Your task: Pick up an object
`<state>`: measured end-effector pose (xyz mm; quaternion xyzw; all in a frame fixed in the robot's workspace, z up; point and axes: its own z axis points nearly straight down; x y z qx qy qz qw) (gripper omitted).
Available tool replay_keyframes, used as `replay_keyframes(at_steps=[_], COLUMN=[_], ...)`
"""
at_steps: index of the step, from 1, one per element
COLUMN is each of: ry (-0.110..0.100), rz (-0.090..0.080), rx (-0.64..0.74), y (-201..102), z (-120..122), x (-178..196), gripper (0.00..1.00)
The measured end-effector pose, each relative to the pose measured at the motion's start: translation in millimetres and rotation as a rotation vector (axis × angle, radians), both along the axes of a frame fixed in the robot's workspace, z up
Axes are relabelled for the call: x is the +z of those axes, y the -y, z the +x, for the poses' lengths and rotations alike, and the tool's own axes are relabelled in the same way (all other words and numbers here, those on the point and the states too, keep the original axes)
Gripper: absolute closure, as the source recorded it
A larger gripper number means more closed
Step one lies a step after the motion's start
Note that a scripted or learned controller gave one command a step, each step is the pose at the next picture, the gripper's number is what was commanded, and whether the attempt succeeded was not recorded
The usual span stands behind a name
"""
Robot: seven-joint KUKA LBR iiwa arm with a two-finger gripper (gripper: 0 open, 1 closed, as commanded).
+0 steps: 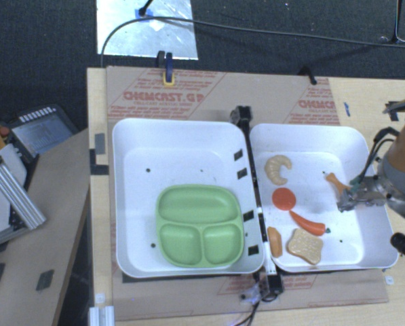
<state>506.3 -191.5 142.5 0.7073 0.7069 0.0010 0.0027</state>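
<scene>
The hand (346, 201) hangs low in the right bin (355, 141), beside a small orange piece (334, 180); I cannot tell its state. It may slip away against the wall.

Small orange carrot-like piece (334, 180) lies tilted in the right bin (311, 136).
</scene>
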Motion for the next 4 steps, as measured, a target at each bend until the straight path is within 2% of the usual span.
replay_keyframes(at_steps=[1,2,3,4], ry=[0.001,0.002,-0.002,-0.003], rz=[0.0,-0.001,0.003,0.003], rx=[0.005,0.005,0.011,0.009], y=[-2.7,2.5,-51.7,-97.1], z=[-1.4,7.3,12.5,12.7], x=[44.3,104.4,112.5,104.4], gripper=[1.0,1.0,1.0,1.0])
